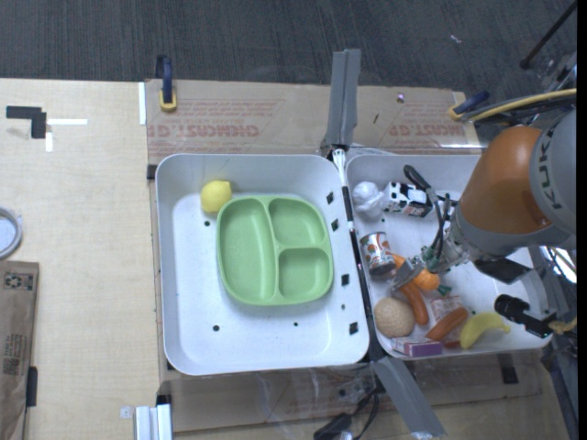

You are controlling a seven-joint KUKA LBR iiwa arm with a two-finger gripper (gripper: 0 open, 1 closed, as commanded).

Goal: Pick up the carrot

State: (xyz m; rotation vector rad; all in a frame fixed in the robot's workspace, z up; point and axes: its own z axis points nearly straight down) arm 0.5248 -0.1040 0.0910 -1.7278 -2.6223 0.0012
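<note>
Jaws of the grey two-finger gripper (413,274) cannot be made out. It sits low in the shallow white right bin (459,161), touching the long orange carrot (418,304). Crowding the carrot: a round tan bread roll (394,317), a yellow banana (481,329), then a small printed can (375,250).

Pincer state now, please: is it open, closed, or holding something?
Pincer: low in the right bin, right at the carrot; open or closed cannot be told, and no grasp can be confirmed.
</note>
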